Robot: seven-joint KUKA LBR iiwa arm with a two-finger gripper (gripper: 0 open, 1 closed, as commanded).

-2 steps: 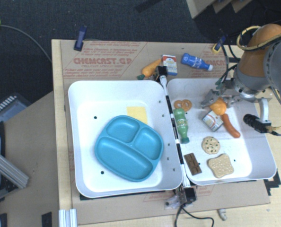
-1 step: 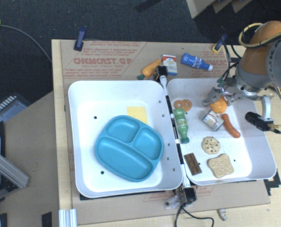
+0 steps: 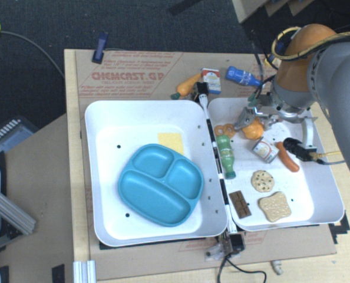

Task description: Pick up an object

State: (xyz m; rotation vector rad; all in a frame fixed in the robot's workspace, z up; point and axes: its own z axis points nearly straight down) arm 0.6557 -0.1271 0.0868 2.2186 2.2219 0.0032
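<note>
At the far end of the right bin (image 3: 331,202), the gripper (image 3: 254,118) hangs over an orange ball (image 3: 253,130), whether open or closed I cannot tell, with a can (image 3: 264,151), hot dog (image 3: 290,158), green bottle (image 3: 225,154) and cookie (image 3: 261,181) crowding nearby.

Open floor beside blue tray (image 3: 160,184)

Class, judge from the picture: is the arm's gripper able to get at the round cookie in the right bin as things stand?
Probably yes. The cookie lies flat with bare bin floor around it, apart from the cracker and can. Nothing covers it, and the gripper hovers nearby in the same right bin.
</note>
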